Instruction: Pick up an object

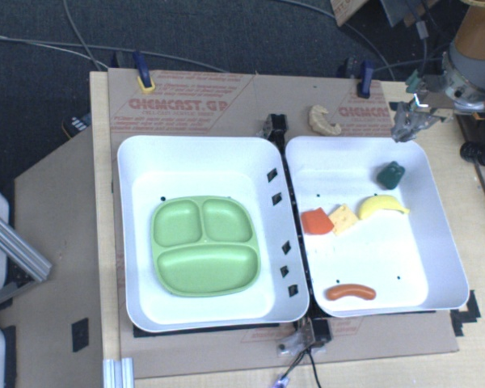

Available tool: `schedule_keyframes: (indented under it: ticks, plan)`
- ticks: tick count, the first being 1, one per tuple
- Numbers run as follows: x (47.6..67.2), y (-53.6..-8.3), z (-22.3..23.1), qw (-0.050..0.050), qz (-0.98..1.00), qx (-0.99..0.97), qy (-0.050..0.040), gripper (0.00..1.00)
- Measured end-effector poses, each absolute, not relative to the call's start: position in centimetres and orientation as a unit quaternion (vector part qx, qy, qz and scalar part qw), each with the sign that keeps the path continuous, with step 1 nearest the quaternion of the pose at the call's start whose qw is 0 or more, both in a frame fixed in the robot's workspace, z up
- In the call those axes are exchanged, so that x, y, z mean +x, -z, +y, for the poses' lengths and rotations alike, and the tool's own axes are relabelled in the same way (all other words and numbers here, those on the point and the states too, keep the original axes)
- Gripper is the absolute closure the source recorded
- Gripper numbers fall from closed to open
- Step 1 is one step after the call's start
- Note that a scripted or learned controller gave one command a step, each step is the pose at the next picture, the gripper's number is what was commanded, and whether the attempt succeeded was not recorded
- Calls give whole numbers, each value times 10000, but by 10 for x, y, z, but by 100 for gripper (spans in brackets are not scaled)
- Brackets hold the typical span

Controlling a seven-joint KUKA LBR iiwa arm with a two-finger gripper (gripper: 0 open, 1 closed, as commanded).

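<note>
in the camera view the gripper (406, 128) hangs above the far right corner of the right bin (436, 277), just over its back rim, and nothing sits between its fingers; whether they are parted or closed i cannot tell at this size. the pick looks not yet begun: every candidate lies loose on the right bin's floor. a dark green piece (390, 175) is nearest the gripper, a little toward the front from it; a yellow banana (381, 206) lies just in front of that; a yellow wedge (343, 217) touches an orange-red block (316, 221) near the divider between the bins; a sausage (351, 293) rests alone near the front rim. the left bin (137, 217) holds a green divided plate (204, 246). a beige lump (325, 120) sits on the board behind the bins. for room, the green piece and the sausage have bare floor all round, while the wedge and block crowd each other, and the sausage is closest to a wall, which may hamper a descent
</note>
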State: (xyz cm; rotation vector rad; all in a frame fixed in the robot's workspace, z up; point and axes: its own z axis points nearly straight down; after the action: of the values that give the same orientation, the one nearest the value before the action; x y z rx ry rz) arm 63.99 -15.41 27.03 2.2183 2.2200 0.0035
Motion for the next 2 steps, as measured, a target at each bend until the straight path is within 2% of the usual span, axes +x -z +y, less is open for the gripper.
schedule_keyframes:
  ticks: [2]
  plan:
    - [607, -261, -52, -25, 7090, 7052, 4, 100]
